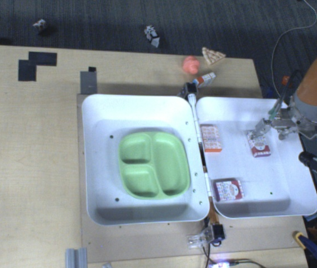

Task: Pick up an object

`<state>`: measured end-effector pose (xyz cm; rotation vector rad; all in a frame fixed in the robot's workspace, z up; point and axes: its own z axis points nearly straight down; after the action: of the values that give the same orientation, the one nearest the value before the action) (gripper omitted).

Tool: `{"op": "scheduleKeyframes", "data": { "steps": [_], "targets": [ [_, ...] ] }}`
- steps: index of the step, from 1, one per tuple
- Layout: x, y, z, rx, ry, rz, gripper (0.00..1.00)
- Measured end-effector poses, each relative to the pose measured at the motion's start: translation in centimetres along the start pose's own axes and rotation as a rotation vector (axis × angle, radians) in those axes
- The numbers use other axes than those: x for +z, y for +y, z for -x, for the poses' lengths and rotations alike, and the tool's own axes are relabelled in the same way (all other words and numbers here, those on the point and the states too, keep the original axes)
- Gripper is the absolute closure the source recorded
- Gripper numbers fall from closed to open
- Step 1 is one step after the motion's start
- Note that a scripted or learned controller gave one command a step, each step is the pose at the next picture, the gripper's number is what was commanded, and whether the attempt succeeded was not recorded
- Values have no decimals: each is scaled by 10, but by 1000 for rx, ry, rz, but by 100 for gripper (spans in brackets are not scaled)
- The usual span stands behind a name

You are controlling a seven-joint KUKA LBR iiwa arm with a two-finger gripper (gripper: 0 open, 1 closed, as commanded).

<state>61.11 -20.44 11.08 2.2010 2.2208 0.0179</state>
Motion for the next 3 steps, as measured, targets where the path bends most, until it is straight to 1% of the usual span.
{"op": "scheduleKeyframes", "data": {
  "steps": [1,2,3],
  "targets": [
    [-11,2,-1,-3,-1,5,100],
    [-11,2,-1,-3,-1,5,0],
    [23,-90,-14,7,1,-14,0]
  ]
}}
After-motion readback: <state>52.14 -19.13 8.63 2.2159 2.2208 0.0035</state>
